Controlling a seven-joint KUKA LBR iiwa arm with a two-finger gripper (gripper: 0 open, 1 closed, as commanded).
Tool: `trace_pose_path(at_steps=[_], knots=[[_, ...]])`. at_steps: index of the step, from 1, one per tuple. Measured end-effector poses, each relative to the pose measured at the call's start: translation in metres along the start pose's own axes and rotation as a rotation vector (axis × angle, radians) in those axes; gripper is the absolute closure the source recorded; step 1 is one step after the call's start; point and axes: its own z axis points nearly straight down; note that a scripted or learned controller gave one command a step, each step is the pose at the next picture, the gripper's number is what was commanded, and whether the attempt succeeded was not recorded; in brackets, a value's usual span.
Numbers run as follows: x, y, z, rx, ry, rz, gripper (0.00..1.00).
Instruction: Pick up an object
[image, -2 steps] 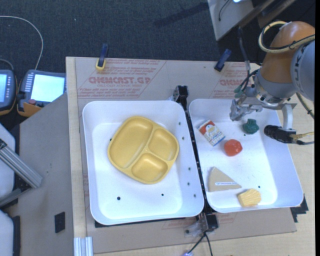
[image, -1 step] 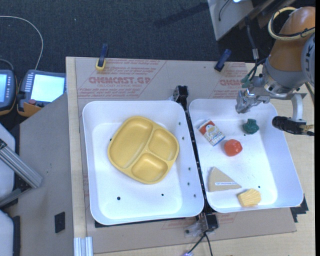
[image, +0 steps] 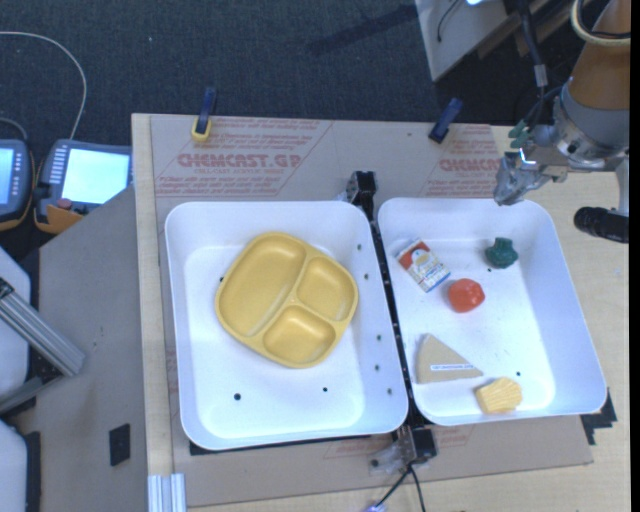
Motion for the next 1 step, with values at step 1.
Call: trace_pose_path(at_steps=[1], knots=[[0.0539,-0.0313,0.0085,0.012,0.006,-0.005,1.0]])
